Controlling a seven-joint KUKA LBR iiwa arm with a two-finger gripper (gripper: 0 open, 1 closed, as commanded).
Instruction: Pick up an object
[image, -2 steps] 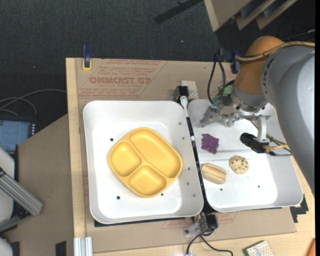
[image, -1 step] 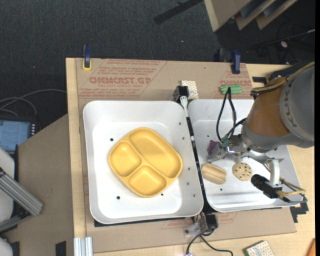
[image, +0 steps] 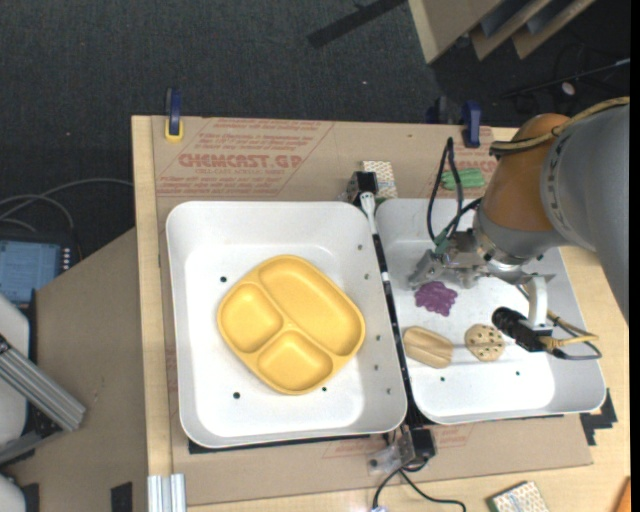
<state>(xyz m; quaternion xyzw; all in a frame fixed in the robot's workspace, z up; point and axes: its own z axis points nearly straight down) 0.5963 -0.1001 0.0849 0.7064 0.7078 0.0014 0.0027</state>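
- Camera view, looking down at a slant: I see the arm (image: 585, 175) reaching in from the right over the far part of the right bin (image: 500, 392), with its orange band (image: 518, 185) above the wrist.
- The gripper (image: 442, 268) hangs low over the far-left part of that bin, close to the wall shared with the left bin (image: 200, 250).
- I cannot tell how its jaws stand from this angle. The metal parts run together, and I see nothing held between them.
- The purple cluster (image: 435, 296) lies on the bin floor just on the near side of the gripper. I cannot tell whether the two touch.
- A tan block (image: 428, 347) lies nearer to me than the cluster, close to the bin's left wall.
- A round tan disc (image: 484, 341) with dark holes lies just to the right of the block, a little apart from it.
- In the left bin, a yellow divided plate (image: 290, 322) with three compartments sits flat near the middle, turned at an angle to the bin walls.
- Both bins rest side by side on a cardboard sheet (image: 250, 150) with red print, held at its far edge by blue clamps (image: 175, 122).
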